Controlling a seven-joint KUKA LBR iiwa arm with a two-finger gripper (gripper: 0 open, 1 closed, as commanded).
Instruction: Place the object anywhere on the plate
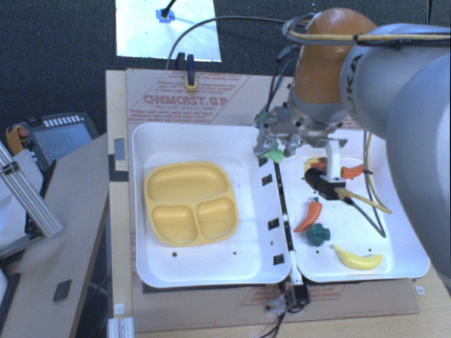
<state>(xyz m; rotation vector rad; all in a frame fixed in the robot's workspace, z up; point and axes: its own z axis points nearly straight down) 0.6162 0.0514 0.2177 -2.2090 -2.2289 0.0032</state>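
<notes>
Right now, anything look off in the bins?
Nothing spilled or broken. The yellow plate lies flat in the left bin, bare. The banana, green toy and orange pepper lie loose in the right bin. The gripper hangs over the seam between the bins.

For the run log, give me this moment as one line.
gripper: over bin divider, green object at tips | plate: left bin, bare | banana: right bin

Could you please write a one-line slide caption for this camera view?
Arm's tool hovers over the bins' divider, yellow plate left, toy foods right.
</notes>
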